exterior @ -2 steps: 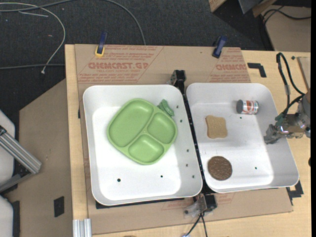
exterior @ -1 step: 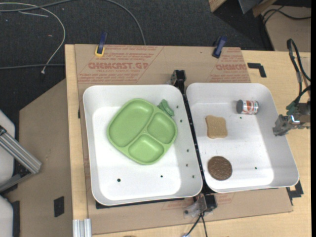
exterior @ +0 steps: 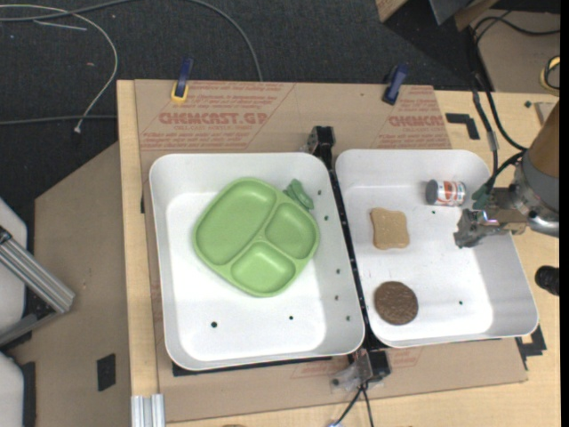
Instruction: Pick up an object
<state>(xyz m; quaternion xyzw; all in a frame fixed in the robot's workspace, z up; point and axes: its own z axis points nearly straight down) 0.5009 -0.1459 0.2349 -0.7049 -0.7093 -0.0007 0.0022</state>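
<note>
Hovering at the right bin's (exterior: 498, 323) right edge, gripper (exterior: 468, 235) spacing impossible to tell, nothing held, risking clipping the rim before reaching the can (exterior: 445, 192) near the far edge.

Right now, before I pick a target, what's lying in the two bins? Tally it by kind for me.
Green divided plate: 1, left bin
Small dark green item at the plate's edge: 1, left bin
Small can on its side: 1, right bin
Tan bread-like slice: 1, right bin
Round brown patty: 1, right bin
Total: 5
</note>
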